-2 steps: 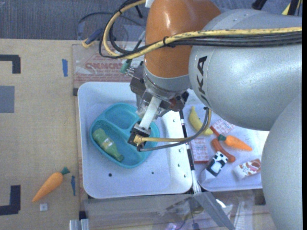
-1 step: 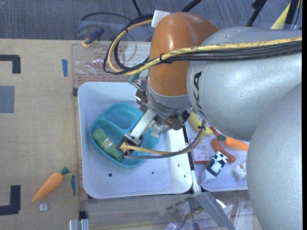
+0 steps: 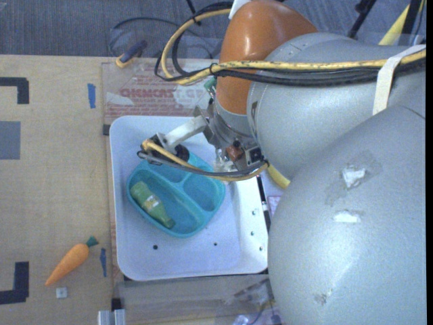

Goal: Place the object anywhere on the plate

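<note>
A teal divided plate [image 3: 200,192] lies in the white bin [image 3: 123,244], toward its far middle. A yellow-green object [image 3: 151,205] with a pale label lies lengthwise in the plate's left compartment, apart from the arm. My gripper [image 3: 215,156] hangs over the plate's far right rim, mostly hidden under the grey wrist and orange band. I see nothing between the gripper and the plate.
An orange toy carrot [image 3: 67,263] lies on the bench left of the bin, outside it. The big grey arm [image 3: 338,202] covers the right bin and the view's right half. The bin's near floor [image 3: 189,252] is bare white. Blue tape marks [image 3: 91,95] sit on the bench.
</note>
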### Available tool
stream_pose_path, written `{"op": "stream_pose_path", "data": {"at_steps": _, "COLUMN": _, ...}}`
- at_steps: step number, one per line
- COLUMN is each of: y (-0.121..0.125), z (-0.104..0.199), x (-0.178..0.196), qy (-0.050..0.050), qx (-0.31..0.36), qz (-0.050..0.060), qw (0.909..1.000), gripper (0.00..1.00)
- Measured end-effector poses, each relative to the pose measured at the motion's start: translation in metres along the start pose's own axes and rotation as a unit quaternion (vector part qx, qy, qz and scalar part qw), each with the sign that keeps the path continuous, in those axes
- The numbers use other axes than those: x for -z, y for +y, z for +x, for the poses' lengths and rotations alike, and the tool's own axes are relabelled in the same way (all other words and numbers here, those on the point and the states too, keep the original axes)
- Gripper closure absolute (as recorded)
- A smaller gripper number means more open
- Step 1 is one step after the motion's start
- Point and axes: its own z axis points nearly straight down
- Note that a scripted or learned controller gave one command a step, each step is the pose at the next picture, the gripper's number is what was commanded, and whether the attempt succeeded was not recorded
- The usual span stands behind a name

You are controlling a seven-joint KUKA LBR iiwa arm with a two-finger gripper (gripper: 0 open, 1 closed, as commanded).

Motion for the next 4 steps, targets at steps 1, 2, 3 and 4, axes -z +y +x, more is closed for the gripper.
{"op": "stream_pose_path", "data": {"at_steps": 1, "y": -0.015, "z": 0.042, "x": 0.031, "qy": 0.0, "qx": -0.079, "qz": 0.0, "qw": 0.9968, "gripper": 1.0}}
{"op": "stream_pose_path", "data": {"at_steps": 2, "y": -0.033, "z": -0.018, "x": 0.014, "qy": -0.001, "qx": -0.08, "qz": 0.0, "qw": 0.9968, "gripper": 1.0}}
{"op": "stream_pose_path", "data": {"at_steps": 3, "y": -0.023, "z": 0.048, "x": 0.017, "qy": 0.0, "qx": -0.06, "qz": -0.001, "qw": 0.9982, "gripper": 1.0}}
{"op": "stream_pose_path", "data": {"at_steps": 4, "y": -0.047, "z": -0.011, "x": -0.034, "qy": -0.002, "qx": -0.077, "qz": 0.0, "qw": 0.997, "gripper": 1.0}}
